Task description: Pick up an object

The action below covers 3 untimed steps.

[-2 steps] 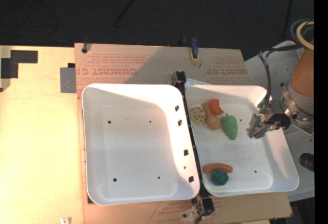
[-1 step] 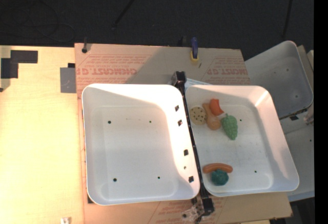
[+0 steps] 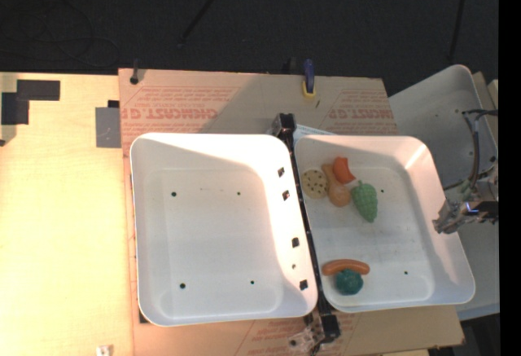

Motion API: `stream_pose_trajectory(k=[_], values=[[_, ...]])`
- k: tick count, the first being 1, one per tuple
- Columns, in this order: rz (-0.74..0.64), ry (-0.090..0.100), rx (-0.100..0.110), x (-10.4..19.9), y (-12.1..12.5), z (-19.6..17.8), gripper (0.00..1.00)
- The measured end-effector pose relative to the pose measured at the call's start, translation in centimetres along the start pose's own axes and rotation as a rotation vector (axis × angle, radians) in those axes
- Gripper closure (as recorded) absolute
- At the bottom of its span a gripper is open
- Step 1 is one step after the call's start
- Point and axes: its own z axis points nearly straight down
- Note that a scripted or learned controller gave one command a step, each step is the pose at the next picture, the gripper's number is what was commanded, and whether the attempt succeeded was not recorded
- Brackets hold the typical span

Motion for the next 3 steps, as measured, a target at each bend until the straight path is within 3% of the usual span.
stream_pose_trajectory(k=[1,2,3], values=[[-0.003,-0.009,-0.026,2.4,0.1,-14.4,1.00],[0.003,-0.001,0.001,-0.2,-0.6,0.4,1.00],[-0.003,-0.009,-0.025,1.7,-0.5,-13.3,1.00]])
